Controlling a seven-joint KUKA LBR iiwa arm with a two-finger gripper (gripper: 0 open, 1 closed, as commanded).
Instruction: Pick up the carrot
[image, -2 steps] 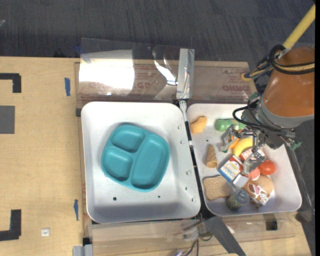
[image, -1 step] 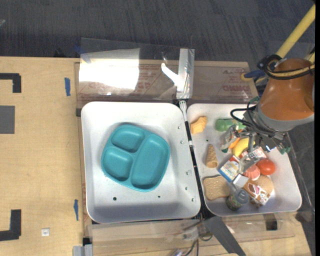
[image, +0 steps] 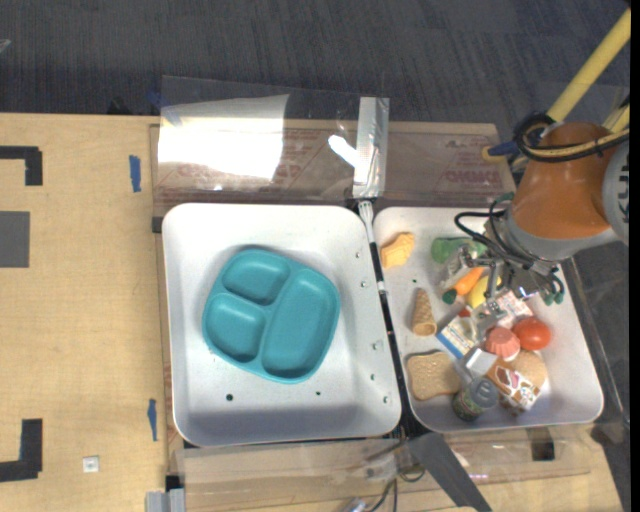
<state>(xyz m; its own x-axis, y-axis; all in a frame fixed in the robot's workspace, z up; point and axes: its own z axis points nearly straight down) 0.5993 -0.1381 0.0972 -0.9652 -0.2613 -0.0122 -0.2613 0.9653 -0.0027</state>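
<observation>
Orange carrot (image: 467, 283) lies in right bin (image: 590, 385), among toy food, just under gripper (image: 492, 275). We cannot tell grip state. We judge: approach made, lift not yet done.

A pale wooden surface (image: 80, 300) marked with black tape corners and blue tape tabs sits against dark grey carpet (image: 300, 40). Glare brightens a clear plastic sheet (image: 225, 145) behind it.

Grey arm (image: 570, 215), orange band, black cables
</observation>
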